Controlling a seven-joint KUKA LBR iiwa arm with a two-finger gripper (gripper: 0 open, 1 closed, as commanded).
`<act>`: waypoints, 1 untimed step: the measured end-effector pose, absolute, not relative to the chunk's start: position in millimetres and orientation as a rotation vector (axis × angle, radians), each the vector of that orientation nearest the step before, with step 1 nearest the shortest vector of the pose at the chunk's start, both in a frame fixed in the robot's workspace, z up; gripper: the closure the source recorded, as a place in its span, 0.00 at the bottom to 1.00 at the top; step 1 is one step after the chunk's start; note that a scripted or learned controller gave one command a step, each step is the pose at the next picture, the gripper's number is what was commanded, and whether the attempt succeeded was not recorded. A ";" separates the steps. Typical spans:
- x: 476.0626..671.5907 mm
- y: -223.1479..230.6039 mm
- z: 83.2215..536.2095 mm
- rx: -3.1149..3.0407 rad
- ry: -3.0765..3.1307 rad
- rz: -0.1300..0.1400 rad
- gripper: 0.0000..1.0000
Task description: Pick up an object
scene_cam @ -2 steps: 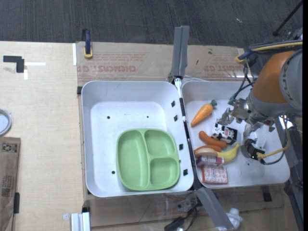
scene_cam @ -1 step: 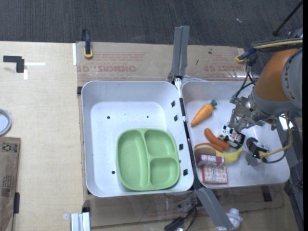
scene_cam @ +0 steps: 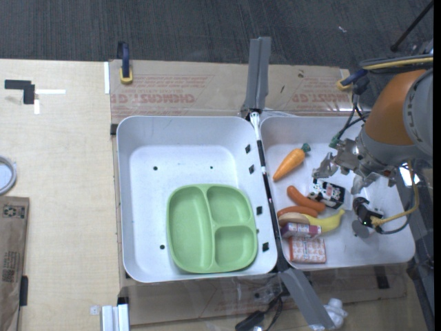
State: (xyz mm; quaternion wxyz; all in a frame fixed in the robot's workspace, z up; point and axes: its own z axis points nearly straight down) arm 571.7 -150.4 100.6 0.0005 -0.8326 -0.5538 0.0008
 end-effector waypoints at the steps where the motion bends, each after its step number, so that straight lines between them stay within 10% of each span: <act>1: 571.4 -151.9 109.5 -2.618 -1.733 0.004 1.00</act>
